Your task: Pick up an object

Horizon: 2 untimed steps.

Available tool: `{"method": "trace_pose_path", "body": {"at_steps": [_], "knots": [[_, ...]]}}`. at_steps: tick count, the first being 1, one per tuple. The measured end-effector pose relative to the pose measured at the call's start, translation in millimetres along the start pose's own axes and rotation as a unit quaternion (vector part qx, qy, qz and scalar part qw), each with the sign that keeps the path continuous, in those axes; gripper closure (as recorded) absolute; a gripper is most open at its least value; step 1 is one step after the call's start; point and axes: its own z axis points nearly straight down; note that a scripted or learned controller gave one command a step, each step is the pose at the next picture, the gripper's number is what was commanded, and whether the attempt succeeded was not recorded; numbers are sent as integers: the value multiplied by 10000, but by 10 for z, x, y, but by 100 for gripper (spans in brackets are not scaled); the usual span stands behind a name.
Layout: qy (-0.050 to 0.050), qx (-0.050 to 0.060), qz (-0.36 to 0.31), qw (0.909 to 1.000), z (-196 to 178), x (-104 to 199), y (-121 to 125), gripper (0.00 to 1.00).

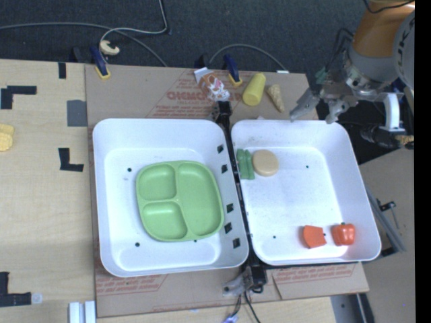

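My claw (314, 110) — two dark fingers spread apart, nothing between them — hangs over the far right corner of the right bin (350, 150), just past its rim, with my grey wrist and the orange band (380, 32) rising behind it toward the upper right. Right bin, contents: one round tan piece (265, 162) near the left wall, touching a small green piece (244, 164) that lies just beside the divider; one orange block (313, 237) and one red-orange pepper-like piece (344, 233) side by side near the front right corner, close but apart. All four lie well away from my claw. Left bin (108, 153), contents: one pale green sectioned plate (179, 200), three compartments, lying flat about the middle. On the cardboard behind the bins: one yellow cylinder (254, 89), one tan cone (277, 97) just to its right, one small crumpled wrapper (214, 85) to its left, blue clamps (101, 62) along the far edge. On the wooden benchtop at far left: one yellow object (5, 138) cut by the frame edge, several black tape marks (67, 160)
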Motion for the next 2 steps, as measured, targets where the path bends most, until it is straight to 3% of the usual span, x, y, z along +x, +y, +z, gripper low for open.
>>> {"method": "trace_pose_path", "body": {"at_steps": [1, 2], "knots": [[11, 16, -2, 10000, 850, 443, 87, 0], [-2, -12, -1, 10000, 1747, 279, 69, 0]]}}
